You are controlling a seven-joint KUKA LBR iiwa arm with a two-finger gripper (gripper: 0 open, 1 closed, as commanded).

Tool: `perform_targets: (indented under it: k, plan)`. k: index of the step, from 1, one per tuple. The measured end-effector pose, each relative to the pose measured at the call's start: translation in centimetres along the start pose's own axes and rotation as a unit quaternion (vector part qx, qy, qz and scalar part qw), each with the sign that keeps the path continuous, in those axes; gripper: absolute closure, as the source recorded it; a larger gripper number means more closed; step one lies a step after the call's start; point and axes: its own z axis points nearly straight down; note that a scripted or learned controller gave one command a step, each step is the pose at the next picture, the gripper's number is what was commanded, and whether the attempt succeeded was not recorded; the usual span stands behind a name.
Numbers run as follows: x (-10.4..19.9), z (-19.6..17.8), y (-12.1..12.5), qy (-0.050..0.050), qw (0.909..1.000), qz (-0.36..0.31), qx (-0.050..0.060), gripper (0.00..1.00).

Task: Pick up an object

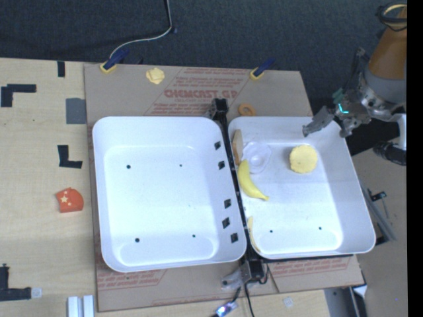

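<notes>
Arm at right edge of frame, gripper (pixel 330 125) above upper right rim of right bin (pixel 353 197), nothing between the fingers.

Fingers spread apart, one dark finger (pixel 316 125) angled toward the bin's upper right corner. Inside right bin: round yellow object (pixel 303 159) right of centre, just below and left of the gripper; banana (pixel 250 183) along the left wall; clear plastic cup (pixel 257 158) just above the banana. Left bin (pixel 112 177) beside it, walls touching. Orange object (pixel 70 200) on bench at left of frame; small yellow lump (pixel 155 76) on cardboard at upper centre.
</notes>
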Motion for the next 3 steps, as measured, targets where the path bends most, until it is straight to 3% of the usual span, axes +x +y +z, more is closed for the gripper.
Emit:
perform_targets:
  k: [1,2,3]
  plan:
    - [2.1,13.2,2.7,0.001,1.0,-0.001,0.004,0.0]
    - [6.7,13.5,1.5,0.0,1.0,-0.001,0.0,0.0]
    - [-1.1,12.4,-0.4,-0.002,1.0,0.003,0.0,0.0]
